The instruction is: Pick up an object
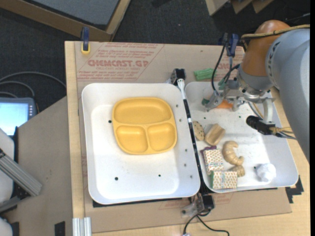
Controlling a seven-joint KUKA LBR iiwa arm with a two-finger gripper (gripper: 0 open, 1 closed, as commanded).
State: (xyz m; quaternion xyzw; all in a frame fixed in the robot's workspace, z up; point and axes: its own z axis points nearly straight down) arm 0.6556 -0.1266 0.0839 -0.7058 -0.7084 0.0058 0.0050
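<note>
The left bin (93,146) holds one thing, a yellow three-part tray (143,113) lying flat towards its 12 o'clock side, all three wells bare.

The right bin (256,146) holds the loose pieces. The gripper (215,102) is low over its 11 o'clock corner, and a small orange piece (225,105) lies just beside it on the 3 o'clock side, perhaps touching it. The view is too cluttered there to be sure, and I cannot tell whether the gripper is spread, closed or gripping anything.

At 9 o'clock, against the wall shared with the other bin, lies a brown oval biscuit (198,130), with a tan block (214,134) just beside it. A croissant-shaped roll (231,151) sits near the centre. Two patterned packets are towards 7 o'clock, one (213,159) touching the other (224,179). A white crumpled wad (266,171) lies at 5 o'clock, well apart from them.

A green item (203,74) rests on the bench (118,58) just past the right bin's 12 o'clock rim.
</note>
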